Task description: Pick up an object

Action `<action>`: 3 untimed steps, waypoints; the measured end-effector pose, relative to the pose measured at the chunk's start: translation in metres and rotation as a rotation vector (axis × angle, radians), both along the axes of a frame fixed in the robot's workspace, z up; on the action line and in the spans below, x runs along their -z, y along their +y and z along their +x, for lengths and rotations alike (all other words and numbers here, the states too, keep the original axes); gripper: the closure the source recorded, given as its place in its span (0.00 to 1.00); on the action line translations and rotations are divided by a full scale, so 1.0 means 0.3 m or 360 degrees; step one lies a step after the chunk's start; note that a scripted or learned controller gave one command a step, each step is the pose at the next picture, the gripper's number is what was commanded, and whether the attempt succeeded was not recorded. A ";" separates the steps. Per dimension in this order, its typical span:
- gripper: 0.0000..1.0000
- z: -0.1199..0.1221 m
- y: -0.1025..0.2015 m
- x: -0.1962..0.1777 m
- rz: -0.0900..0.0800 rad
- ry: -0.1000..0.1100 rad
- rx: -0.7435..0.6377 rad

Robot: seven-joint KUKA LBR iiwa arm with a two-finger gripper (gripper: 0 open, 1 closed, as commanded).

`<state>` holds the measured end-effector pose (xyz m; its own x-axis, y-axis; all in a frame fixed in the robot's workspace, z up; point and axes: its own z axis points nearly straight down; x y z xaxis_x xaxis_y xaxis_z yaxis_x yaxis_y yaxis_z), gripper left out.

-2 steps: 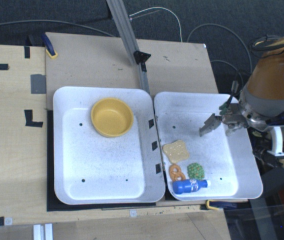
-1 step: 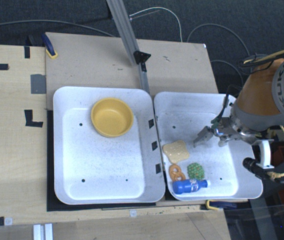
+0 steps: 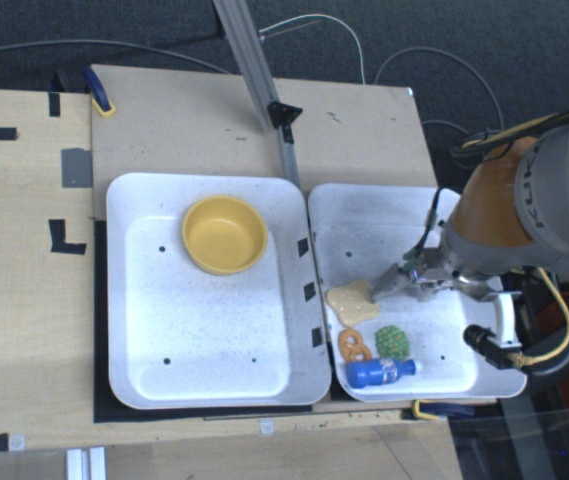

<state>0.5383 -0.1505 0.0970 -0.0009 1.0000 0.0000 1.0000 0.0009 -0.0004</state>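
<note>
Left bin: a yellow bowl sits upright toward the back, alone and well apart from the arm; no risk there. Right bin: four small things cluster at the near-left corner. A flat beige slab, tan and soft-edged like a slice of toy bread or a sponge, lies just left of the end effector. Below it a small orange pretzel-shaped piece, a green bumpy ball just beside that, and a blue bottle lying on its side against the near wall. The slab looks the likely target, since the tip sits at its right edge, touching or nearly so; I cannot tell which. Whether the end effector is spread or closed I cannot tell either; the tip is dark and blurred against the slab. Nothing is seen held. Risks, as I judge them: the slab is thin and lies flat, so a closing grip could skate over the top or only nudge it toward the bin's left wall. Approach from one edge may pinch a corner and let it fall on lifting. The crowding below means a low sweep could knock the pretzel piece or ball.
</note>
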 end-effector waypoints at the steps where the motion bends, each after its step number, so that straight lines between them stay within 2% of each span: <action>1: 1.00 -0.001 0.002 -0.032 0.0002 0.0002 -0.0001; 2: 1.00 0.012 -0.024 -0.229 -0.0003 -0.0006 0.0000; 3: 1.00 0.012 -0.001 -0.368 -0.0001 0.0001 -0.0001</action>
